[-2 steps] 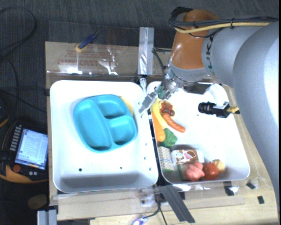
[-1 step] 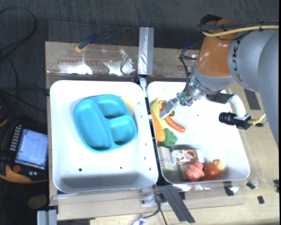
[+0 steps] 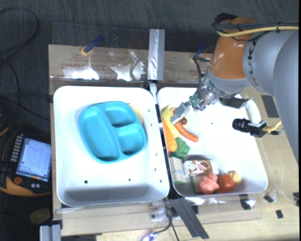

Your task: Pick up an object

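Observation:
The right bin [image 3: 251, 149] holds several toy foods. A yellow banana [image 3: 165, 113] lies at its left wall, with an orange carrot [image 3: 169, 134] and a green piece [image 3: 181, 146] below it. A red-orange pepper [image 3: 186, 132] lies beside them. Near the front sit a small printed box [image 3: 191, 167], a pink lump [image 3: 207, 184], a red tomato [image 3: 226, 183] and a small tan piece [image 3: 235, 175]. My gripper [image 3: 180, 113] reaches down from the right, its tip low, just right of the banana and just above the pepper. Nothing visibly sits between its tips.
The left bin [image 3: 70, 179] carries a blue divided tray [image 3: 112, 130] with a bit of yellow [image 3: 136, 112] behind it. A black fitting [image 3: 247, 125] with cabling hangs off the arm over the right bin. A handheld pendant [image 3: 25, 159] lies on the floor at left.

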Controlling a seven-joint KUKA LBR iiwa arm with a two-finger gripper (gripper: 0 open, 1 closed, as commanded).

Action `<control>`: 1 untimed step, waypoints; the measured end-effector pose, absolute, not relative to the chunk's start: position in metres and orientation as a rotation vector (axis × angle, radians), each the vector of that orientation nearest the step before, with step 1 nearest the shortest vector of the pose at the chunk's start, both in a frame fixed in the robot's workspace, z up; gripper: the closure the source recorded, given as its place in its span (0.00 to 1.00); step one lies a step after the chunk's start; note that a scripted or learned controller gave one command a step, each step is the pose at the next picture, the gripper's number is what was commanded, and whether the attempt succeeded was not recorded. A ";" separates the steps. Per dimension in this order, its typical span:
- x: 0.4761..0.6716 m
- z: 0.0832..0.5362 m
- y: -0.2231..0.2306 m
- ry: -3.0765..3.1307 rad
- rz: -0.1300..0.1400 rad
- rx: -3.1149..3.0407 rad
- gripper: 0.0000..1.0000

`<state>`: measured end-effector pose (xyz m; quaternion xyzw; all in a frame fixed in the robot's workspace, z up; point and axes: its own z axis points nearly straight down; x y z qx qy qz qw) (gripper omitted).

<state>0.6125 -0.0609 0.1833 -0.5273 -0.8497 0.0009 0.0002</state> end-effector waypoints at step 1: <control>0.629 0.183 -0.041 -2.647 0.004 -1.692 0.00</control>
